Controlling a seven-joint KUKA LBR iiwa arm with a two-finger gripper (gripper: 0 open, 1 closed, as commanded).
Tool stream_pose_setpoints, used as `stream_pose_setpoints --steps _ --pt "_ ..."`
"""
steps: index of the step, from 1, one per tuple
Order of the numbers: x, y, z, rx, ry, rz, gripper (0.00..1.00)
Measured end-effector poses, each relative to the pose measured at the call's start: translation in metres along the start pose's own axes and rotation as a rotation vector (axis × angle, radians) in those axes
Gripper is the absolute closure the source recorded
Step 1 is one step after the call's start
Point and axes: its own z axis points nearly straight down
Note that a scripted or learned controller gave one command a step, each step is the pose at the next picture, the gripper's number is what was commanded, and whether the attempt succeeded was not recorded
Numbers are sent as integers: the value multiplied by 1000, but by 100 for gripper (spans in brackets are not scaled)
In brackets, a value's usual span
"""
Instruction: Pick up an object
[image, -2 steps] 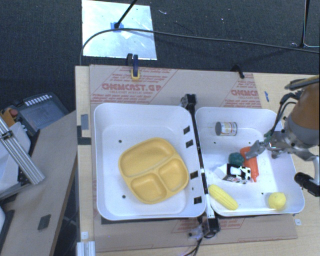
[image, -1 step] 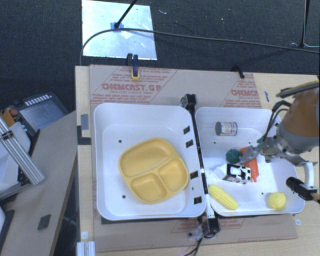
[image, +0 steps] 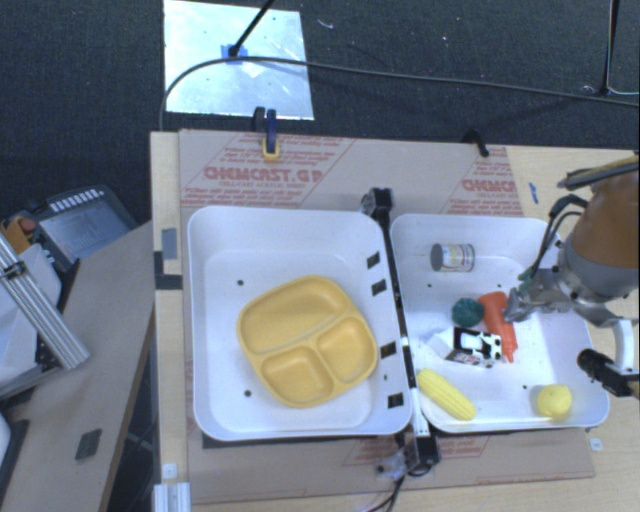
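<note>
My gripper (image: 517, 303) hangs low over the right bin (image: 530, 232), reaching in from the right, with its tip just at the right side of an orange carrot (image: 498, 318). A dark green broccoli piece (image: 467, 311) lies left of the carrot. Below them sits a small black and white packet (image: 474, 346). A small tin can (image: 453, 258) lies on its side toward the back of the bin. A yellow corn cob (image: 446, 394) lies at the front left and a yellow lemon (image: 554, 401) at the front right.
The left bin (image: 215, 250) holds a yellow three-section plate (image: 305, 340). A black divider clamp (image: 392, 300) runs between the bins. The arm's body (image: 605, 240) covers the right bin's right wall. A grey bench with gear stands at far left.
</note>
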Motion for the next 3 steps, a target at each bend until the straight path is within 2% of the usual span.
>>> stream_pose_setpoints --steps 1,2,3 --pt "2 7 -63 -5 -1 -3 100" --pt "1 8 -84 -1 0 -2 100" --pt "49 14 -86 1 3 -8 100"
